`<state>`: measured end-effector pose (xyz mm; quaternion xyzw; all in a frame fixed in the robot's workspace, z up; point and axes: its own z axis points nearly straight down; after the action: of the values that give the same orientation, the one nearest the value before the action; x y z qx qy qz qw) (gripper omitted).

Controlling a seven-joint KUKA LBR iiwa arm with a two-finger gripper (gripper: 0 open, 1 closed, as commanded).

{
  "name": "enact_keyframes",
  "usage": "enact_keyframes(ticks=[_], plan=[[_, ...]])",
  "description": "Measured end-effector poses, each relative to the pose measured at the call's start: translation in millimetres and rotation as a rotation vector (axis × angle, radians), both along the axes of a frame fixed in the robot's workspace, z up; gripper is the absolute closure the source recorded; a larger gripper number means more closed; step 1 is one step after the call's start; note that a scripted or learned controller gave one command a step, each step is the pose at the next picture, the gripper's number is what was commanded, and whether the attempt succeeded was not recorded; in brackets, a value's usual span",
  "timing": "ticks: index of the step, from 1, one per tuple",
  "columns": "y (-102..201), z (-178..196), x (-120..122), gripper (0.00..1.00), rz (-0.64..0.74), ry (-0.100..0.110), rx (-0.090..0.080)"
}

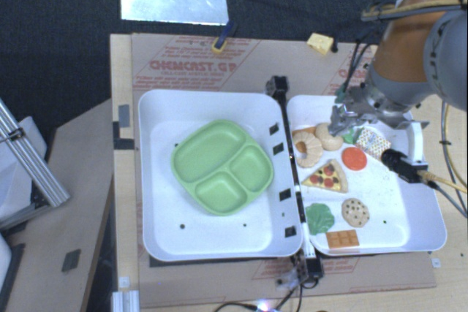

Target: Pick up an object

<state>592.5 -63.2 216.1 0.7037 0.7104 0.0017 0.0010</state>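
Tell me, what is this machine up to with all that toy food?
A robot arm reaches in from the right, its gripper low over the right bin, which holds toy food: a pizza slice, a cookie, a red disc. It hangs by the pastries. Nothing looks lifted. The left bin holds a green divided plate.

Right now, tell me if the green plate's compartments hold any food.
Empty. The green plate lies in the left bin, all three compartments bare; the toy foods sit in the right bin.
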Motion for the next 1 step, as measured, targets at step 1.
enact_keyframes(ticks=[1], plan=[[38.1,18.6,31.0,1.00,0.000,-0.002,0.001]])
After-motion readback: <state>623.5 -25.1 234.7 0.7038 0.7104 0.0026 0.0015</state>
